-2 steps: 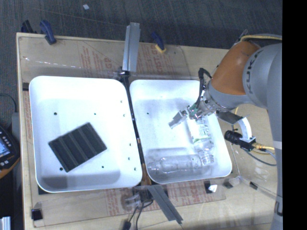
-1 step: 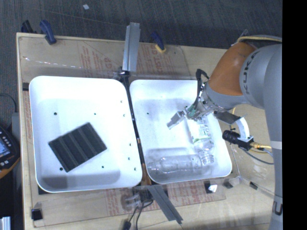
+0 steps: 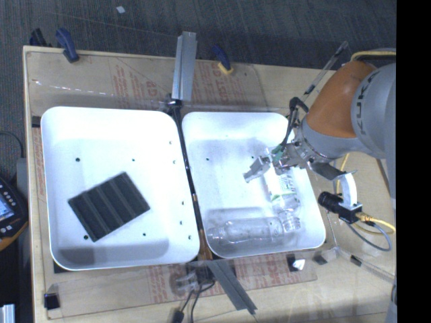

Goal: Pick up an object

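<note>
Take the right-hand shallow white bin (image 3: 222,134) as your landmark. Along its near wall lies a clear, crushed plastic bottle (image 3: 252,229), on its side and reachable from above. Just beyond, over the bin's right half, your hand (image 3: 259,169) hovers; you cannot tell its state. Left, the neighbouring bin holds a dark ribbed slab (image 3: 109,205).

Bright overhead light, white bins (image 3: 108,123) blown out, slightly soft pic
</note>
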Action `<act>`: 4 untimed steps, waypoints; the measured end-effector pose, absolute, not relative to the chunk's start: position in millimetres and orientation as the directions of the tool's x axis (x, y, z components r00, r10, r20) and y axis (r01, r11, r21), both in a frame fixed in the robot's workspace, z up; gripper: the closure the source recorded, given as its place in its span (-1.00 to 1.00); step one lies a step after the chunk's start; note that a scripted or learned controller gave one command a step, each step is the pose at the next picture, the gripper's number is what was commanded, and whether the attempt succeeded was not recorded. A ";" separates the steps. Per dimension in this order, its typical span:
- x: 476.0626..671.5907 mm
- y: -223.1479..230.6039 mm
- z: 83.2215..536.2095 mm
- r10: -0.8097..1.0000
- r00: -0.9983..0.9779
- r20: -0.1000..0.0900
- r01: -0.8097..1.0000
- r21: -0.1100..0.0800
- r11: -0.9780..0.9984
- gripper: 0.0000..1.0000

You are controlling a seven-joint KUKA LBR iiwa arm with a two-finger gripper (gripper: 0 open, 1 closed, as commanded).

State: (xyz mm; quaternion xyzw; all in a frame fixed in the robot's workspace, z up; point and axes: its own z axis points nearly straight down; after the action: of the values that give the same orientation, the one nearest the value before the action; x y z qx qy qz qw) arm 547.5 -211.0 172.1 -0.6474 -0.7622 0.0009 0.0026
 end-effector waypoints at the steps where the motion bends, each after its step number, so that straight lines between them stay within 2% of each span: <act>1: 576.4 -210.6 184.7 0.982 -0.187 0.001 0.982 0.000 0.187 -1.00; 2: 577.0 -210.0 194.7 0.981 -0.193 0.001 0.981 0.000 0.193 1.00; 3: 548.6 -210.6 205.1 0.986 0.167 0.001 0.986 -0.005 -0.167 1.00; 4: 548.7 -210.4 205.1 0.986 0.167 0.002 0.986 -0.006 -0.167 -1.00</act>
State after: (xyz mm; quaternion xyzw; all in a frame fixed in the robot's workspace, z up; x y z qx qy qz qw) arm 548.7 -210.4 205.1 -0.7638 -0.6455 0.0012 0.0026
